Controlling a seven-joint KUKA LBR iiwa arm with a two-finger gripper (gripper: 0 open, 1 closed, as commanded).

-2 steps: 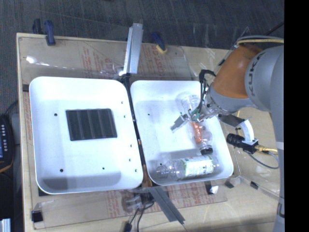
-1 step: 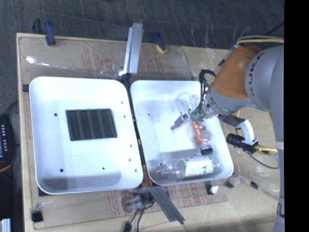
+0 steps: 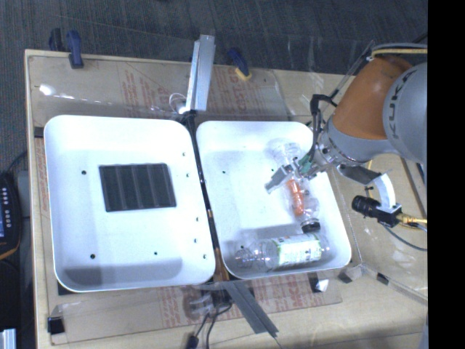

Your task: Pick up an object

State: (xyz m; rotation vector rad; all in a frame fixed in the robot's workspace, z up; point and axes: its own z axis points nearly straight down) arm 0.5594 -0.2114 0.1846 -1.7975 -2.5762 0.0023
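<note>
My gripper (image 3: 285, 174) hangs low over the upper middle of the right bin (image 3: 218, 195), reaching in from the right. Just below and beside it lies a small clear bottle with an orange label (image 3: 297, 196), its dark cap pointing toward the front. Whether the gripper touches this bottle I cannot tell. A crumpled clear plastic piece (image 3: 282, 151) lies just behind the gripper. A larger clear bottle with a white and green label (image 3: 285, 253) lies on its side along the right bin's front wall.
The left bin (image 3: 65, 195) holds a flat black ridged rectangle (image 3: 137, 187). A metal bar (image 3: 200, 71) stands behind the seam between the bins. Blue clamps (image 3: 74, 47) sit on the bench's back edge. A black cable fitting (image 3: 370, 206) hangs right of the right bin.
</note>
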